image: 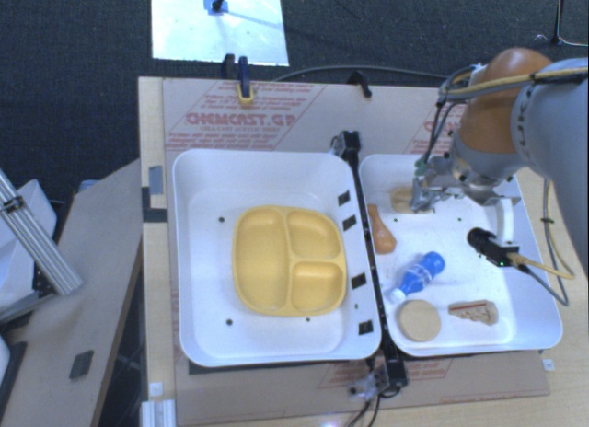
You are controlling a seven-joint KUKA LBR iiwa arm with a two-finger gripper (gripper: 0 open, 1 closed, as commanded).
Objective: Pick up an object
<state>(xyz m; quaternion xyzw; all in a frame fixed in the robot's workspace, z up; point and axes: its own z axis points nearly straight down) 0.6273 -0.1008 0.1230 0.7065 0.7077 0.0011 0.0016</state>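
Observation:
In the right bin (pixel 534 273) lie an orange carrot-shaped piece (pixel 380 230), a blue bottle (pixel 419 274) on its side, a round tan disc (pixel 420 320) and a tan wedge (pixel 474 312). A small tan object (pixel 400 199) sits near the bin's back left corner. My gripper (pixel 423 193) hangs low over the back of this bin, right beside the small tan object and partly hiding it. Whether it touches that object cannot be made out.
The left bin (pixel 198 232) holds a yellow divided plate (pixel 288 260). A black divider with clips (pixel 359 232) runs between the bins. A black part with a yellow cable (pixel 492 248) hangs from the arm over the right bin's right side.

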